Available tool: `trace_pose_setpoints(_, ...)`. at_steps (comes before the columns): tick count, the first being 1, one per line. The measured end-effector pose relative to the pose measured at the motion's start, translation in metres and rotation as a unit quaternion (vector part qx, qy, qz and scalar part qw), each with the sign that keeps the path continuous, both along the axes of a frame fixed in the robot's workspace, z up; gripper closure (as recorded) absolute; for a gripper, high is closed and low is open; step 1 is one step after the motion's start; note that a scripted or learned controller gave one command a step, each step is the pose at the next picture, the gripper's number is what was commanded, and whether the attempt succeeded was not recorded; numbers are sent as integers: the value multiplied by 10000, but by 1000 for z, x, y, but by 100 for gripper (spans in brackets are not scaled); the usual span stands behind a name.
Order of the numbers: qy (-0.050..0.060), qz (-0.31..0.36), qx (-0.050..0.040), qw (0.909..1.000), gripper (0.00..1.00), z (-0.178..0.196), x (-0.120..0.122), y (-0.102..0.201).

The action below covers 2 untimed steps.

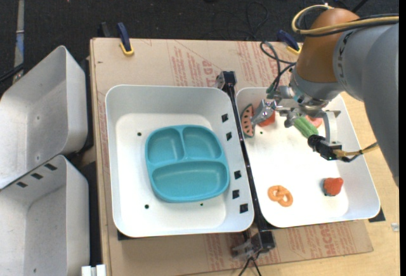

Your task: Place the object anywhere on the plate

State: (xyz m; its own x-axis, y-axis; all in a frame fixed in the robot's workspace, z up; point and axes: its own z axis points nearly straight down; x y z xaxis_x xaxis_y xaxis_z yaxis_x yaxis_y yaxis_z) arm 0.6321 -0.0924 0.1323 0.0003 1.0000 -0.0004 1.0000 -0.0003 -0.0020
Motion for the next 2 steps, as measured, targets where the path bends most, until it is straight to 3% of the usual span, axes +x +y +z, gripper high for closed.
trace_pose_setpoints(1, 0, 1, 1, 10000, 0, -42, 0, 1)
trace_pose_setpoints(2, -18, -3, 0, 10000, 100, -29, 1, 1)
